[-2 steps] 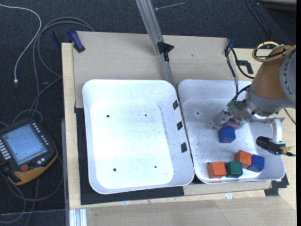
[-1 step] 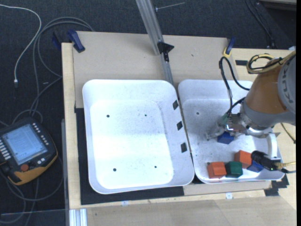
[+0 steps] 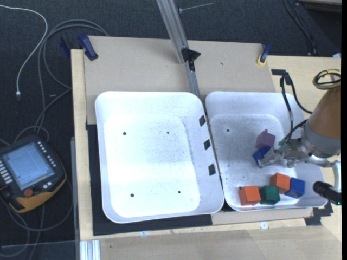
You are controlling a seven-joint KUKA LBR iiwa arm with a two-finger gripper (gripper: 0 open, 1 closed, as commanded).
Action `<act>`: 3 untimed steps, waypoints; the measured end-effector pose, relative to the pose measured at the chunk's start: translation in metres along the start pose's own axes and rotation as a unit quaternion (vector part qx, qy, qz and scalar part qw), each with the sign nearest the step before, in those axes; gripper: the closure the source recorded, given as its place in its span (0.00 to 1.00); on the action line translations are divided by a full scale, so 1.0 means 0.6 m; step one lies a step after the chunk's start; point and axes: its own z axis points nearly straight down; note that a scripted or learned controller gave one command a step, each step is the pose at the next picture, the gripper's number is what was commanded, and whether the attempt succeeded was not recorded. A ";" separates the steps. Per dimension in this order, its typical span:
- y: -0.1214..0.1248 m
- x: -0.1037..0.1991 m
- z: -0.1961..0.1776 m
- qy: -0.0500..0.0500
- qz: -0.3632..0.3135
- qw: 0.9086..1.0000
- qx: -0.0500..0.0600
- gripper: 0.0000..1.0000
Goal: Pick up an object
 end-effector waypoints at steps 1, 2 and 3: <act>0.101 0.056 -0.001 -0.001 -0.006 1.000 -0.005 0.00; 0.043 0.099 0.000 0.002 -0.003 1.000 0.000 0.00; 0.034 0.064 0.000 0.001 -0.002 1.000 -0.001 0.00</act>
